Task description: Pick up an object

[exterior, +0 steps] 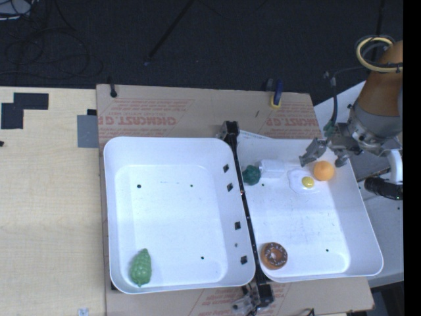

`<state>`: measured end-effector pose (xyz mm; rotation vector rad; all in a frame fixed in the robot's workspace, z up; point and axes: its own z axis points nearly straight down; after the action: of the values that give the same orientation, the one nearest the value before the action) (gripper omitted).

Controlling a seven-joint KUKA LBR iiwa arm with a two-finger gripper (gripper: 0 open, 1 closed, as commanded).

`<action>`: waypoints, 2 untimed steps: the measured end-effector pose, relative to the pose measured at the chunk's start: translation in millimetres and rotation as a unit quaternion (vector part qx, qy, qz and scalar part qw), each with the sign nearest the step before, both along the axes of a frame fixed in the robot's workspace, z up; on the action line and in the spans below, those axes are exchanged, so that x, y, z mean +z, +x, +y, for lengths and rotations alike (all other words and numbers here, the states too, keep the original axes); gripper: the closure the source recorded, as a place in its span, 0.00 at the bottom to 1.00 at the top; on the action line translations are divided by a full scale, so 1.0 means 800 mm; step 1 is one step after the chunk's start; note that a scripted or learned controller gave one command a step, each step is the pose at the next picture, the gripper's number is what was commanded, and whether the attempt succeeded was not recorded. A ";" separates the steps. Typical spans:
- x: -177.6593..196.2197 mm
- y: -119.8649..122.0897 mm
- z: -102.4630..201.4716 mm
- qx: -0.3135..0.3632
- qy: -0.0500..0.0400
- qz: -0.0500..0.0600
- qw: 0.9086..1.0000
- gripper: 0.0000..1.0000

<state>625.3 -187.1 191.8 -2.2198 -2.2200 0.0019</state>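
Observation:
In the right bin [355, 242] lie an orange ball [323, 171] near the far right wall, a fried-egg toy [305, 182] just left of it, a white block [273, 168], a dark teal ball [251, 174] by the divider and a chocolate donut [273, 255] at the near edge. A green leafy lump [140, 267] sits in the near left corner of the left bin [118, 170]. My gripper [326, 158] hangs over the right bin's far right corner, open, its fingers spread just above the orange ball. Nothing is gripped between them.
The grey arm with its orange band [381, 91] comes in from the upper right. A black divider clip strip [238, 209] runs between the bins. Cardboard [197, 110] lies under both bins, with a blue-yellow clamp [277, 95] at its far edge.

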 end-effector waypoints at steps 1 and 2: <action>-0.137 -0.070 0.006 -0.001 0.001 0.003 1.000 0.00; -0.097 -0.124 0.050 -0.001 0.001 0.002 1.000 0.00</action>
<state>525.9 -146.8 114.4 -2.2192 -2.2149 0.0026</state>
